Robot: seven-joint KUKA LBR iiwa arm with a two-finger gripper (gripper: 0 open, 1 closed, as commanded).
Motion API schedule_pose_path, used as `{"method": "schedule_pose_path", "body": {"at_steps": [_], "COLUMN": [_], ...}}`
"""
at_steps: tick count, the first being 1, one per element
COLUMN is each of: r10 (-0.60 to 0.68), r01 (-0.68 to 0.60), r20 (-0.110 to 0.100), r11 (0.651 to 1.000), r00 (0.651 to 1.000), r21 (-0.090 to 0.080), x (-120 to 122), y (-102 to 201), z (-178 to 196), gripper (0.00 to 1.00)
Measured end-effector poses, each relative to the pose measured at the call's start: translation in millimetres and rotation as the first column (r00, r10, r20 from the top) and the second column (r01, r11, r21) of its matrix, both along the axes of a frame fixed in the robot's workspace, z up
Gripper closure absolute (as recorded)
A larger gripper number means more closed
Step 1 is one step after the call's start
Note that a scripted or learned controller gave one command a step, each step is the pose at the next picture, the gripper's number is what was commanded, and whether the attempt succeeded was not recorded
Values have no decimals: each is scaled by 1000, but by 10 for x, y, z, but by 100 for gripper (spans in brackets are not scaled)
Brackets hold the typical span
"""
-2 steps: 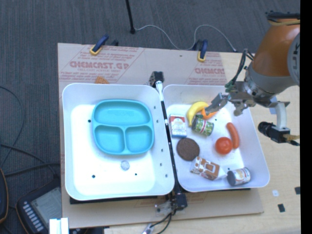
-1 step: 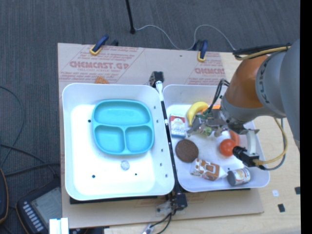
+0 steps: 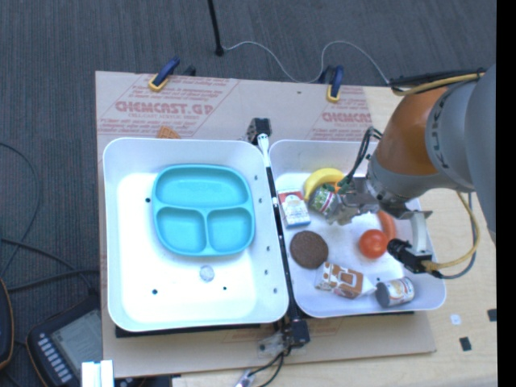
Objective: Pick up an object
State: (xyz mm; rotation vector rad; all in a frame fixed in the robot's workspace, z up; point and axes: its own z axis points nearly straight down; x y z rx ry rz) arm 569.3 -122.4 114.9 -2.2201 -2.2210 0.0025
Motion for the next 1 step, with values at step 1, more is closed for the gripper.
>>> {"method": "schedule_pose_path", "body": {"at_steps": [1], "r10": [0], "r01": [0], "r20": [0], "r11": [1000], "r00": [1000], "r21": [0], "x": [0], "y": [1], "z": [-1], "gripper": [0]}}
